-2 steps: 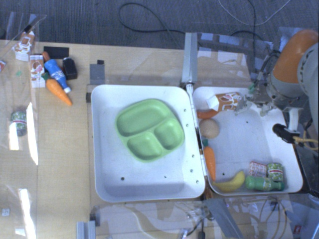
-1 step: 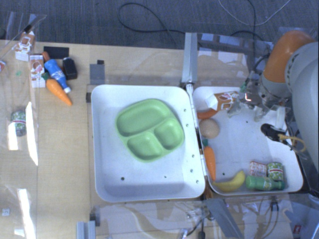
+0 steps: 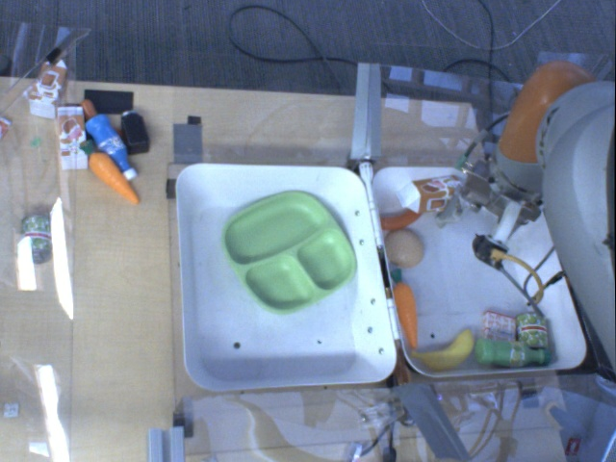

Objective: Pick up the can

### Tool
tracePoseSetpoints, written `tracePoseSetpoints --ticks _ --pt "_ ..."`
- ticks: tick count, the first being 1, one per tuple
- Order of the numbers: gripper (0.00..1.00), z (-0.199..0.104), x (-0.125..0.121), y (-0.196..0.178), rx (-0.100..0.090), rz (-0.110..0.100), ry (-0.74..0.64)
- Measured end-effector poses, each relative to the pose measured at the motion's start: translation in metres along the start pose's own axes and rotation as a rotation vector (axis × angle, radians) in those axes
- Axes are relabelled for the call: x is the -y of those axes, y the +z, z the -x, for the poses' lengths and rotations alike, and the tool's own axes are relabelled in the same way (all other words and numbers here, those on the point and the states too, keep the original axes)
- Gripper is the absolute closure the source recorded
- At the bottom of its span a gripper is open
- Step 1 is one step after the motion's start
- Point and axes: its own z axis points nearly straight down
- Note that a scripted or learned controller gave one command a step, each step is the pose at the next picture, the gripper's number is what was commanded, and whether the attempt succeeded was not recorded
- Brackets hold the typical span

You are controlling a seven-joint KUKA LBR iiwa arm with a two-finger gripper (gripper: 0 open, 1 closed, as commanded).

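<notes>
In the lower right corner of the right bin (image 3: 568, 354) lies the can (image 3: 532, 329), a small, short cylinder with a green label and a pale top, just right of a red-and-white packet (image 3: 500, 324) and just above a green bottle (image 3: 510, 354) beside a banana (image 3: 448, 352). The claw (image 3: 462, 192) hangs at the upper part of that bin near a small carton (image 3: 428, 193), well apart from the can; whether it is spread or pressed together cannot be told. The left bin (image 3: 207, 335) holds a green divided plate (image 3: 289, 250).
</notes>
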Motion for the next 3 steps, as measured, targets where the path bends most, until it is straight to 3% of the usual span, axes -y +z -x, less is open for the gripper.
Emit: tracePoseSetpoints --ticks 1,2,3 --pt "0.0 0.022 -0.023 -0.132 -0.039 0.064 0.077" --pt "0.0 0.01 -0.03 -0.055 -0.051 0.083 0.161" --pt "0.0 0.054 0.025 0.0 -0.048 0.055 0.361"
